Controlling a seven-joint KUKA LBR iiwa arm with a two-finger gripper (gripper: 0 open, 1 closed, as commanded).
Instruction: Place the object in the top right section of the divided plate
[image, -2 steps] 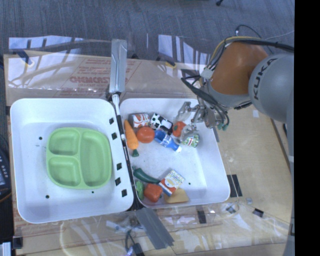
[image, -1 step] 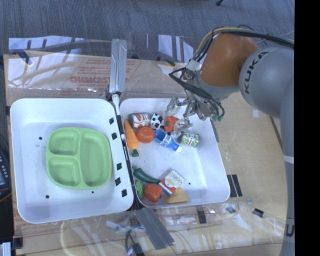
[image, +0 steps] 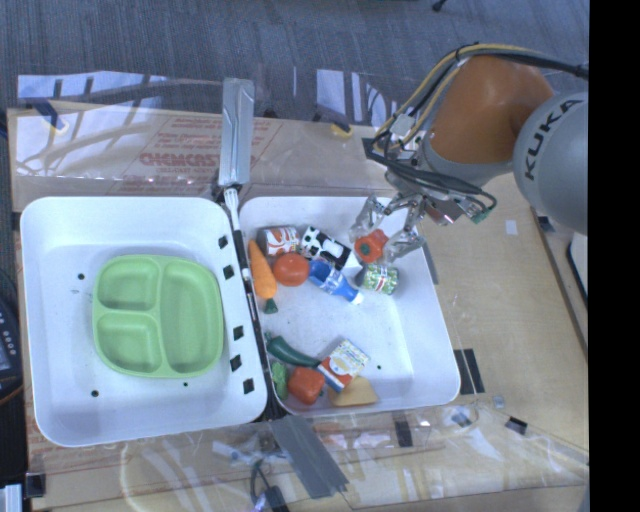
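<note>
1. The green divided plate (image: 158, 315) lies alone in the left bin (image: 40, 300), with bare white floor on all its sides.
2. The right bin (image: 425, 340) is crowded along its far and left parts: carrot (image: 262, 273), tomato (image: 291, 268), blue bottle (image: 335, 282), green can (image: 379, 279).
3. Its near left corner holds more toys; the middle and right floor lie bare.
4. The claw (image: 392, 240) hangs over the far right cluster.

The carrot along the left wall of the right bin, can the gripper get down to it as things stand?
Probably, but awkwardly. Nothing lies on the carrot, yet it hugs the bin wall and a tomato crowds its other side. The gripper sits over the bin's far side around a small red object.
</note>
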